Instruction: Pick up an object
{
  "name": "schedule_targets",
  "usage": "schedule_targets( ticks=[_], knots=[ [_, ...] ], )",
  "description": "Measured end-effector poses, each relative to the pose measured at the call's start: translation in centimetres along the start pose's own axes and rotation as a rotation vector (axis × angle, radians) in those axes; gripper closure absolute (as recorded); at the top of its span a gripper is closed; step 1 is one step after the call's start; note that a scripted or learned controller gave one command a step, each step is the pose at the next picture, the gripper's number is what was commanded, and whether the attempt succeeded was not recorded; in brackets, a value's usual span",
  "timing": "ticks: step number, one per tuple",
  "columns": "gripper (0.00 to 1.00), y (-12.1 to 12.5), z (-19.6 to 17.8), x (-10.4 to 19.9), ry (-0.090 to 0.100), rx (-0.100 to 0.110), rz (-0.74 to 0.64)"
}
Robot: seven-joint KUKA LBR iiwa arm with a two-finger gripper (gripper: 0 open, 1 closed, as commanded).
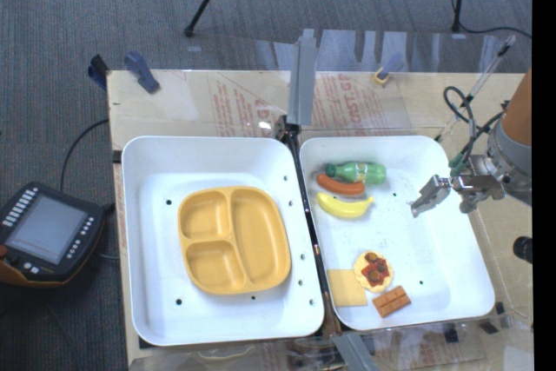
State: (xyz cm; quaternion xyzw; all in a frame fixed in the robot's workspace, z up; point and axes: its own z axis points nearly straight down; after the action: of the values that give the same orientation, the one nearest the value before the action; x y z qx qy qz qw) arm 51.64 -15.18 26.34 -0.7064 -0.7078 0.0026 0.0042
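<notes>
The right bin [434, 154] holds several toy foods. A green bottle [357, 172], an orange-red sausage [340, 184] and a yellow banana [344, 205] lie together near its far left corner. A small round pizza [373, 270], a flat yellow cheese square [347, 288] and a brown waffle piece [391, 301] sit near its front edge. My gripper [452, 195] hovers over the bin's right side, open, with nothing between its fingers [426, 195]. It is well to the right of the banana.
The left bin [143, 187] holds a yellow divided plate [233, 239]. A grey upright post [303, 82] stands behind the seam between the bins. A teach pendant [45, 230] lies on the floor at the left. Cables [465, 113] hang by the arm.
</notes>
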Motion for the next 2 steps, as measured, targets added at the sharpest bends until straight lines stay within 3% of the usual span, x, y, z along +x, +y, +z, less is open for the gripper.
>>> schedule_targets(
  ticks=[1, 2],
  knots=[
    [0.00, 2.3, 17.9, 2.9, 0.000, -0.003, -0.284],
    [0.00, 8.3, 17.9, 3.8, -0.001, -0.004, -0.312]
  ],
)
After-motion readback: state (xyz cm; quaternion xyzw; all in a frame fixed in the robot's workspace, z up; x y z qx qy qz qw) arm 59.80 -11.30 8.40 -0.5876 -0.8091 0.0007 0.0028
